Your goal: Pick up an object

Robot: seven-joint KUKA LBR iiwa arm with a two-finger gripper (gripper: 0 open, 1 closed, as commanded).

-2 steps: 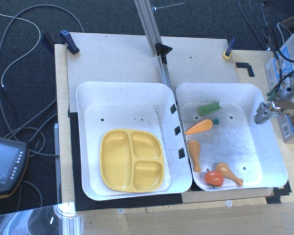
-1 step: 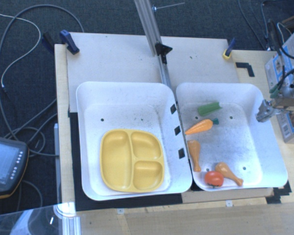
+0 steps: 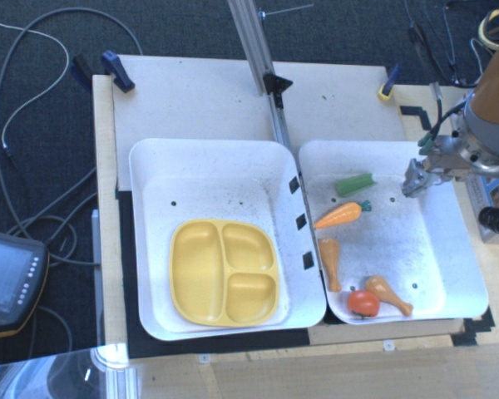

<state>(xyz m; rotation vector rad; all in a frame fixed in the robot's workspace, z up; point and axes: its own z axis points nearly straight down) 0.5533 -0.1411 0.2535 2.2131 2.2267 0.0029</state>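
The surface [image 3: 191, 98] carries two white bins side by side: the left bin [image 3: 150, 173] holds one yellow plate [image 3: 224, 271] with three compartments, and the right bin [image 3: 449, 248] holds five toy foods — one green pickle [image 3: 354, 184], one carrot [image 3: 341, 215], two drumsticks [image 3: 330, 262] [image 3: 387, 294], and one tomato [image 3: 363, 303] touching the nearer drumstick at the bin's front edge. The tool [image 3: 412, 181] hangs over the right bin's far right corner, just right of the pickle and apart from it, nothing seen in it — whether it is released or clenched I cannot tell.
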